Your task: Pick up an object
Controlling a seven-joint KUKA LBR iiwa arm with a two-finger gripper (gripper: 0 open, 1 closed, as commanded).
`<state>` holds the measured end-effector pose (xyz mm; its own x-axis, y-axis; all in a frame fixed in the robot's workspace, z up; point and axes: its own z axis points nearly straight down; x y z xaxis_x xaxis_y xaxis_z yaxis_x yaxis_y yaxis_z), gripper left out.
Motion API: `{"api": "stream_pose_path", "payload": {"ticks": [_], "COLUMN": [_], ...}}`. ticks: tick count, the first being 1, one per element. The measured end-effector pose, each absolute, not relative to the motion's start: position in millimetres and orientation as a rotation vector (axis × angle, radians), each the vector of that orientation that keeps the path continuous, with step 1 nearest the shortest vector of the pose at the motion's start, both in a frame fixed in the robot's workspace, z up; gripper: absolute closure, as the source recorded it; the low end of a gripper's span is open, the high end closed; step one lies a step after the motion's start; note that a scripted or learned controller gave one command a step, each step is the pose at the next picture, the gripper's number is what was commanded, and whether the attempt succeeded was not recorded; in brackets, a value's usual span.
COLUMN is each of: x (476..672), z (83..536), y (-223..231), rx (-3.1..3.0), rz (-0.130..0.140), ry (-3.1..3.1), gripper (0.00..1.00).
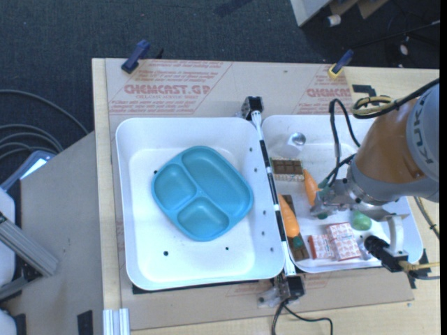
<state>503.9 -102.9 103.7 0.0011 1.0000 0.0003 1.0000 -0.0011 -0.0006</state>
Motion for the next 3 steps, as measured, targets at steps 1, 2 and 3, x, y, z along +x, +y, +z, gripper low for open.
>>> {"api": "stream_pose_path", "payload": {"ticks": [1, 2, 3], "x": [503.9, 554.9, 590.3], "z": [103.6, 84.5, 84.7], "y": [-102.8, -122.9, -93.8], "rx": [-2.222, -2.221, -2.219], "rz": [0.0, 0.0, -0.001], "ry": [-2.219, -2.222, -2.223], "gripper": [0.0, 0.0, 0.0]}}
